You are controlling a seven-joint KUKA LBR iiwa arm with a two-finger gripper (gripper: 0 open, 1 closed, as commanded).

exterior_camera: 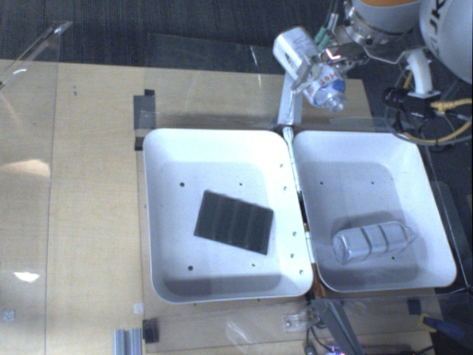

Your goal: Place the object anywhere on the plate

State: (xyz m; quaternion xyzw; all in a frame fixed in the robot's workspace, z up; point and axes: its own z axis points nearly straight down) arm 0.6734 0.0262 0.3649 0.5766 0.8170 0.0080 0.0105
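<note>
A dark grey ribbed rectangular plate (233,222) lies flat in the left bin (166,161), a little tilted. A pale grey, bottle-like segmented object (369,241) lies on its side near the front of the right bin (414,168). My gripper (316,71) is raised above the bins' back edge, near the divider, well away from both the object and the plate. A white block (294,49) and a small clear bluish piece (329,92) show at the gripper's end; I cannot tell whether they belong to it or are something it carries.
The two white bins meet at a central divider (297,198). Black and yellow cables (429,117) hang at the right by the arm. The wooden bench (74,198) stretches out on the left under a clear sheet.
</note>
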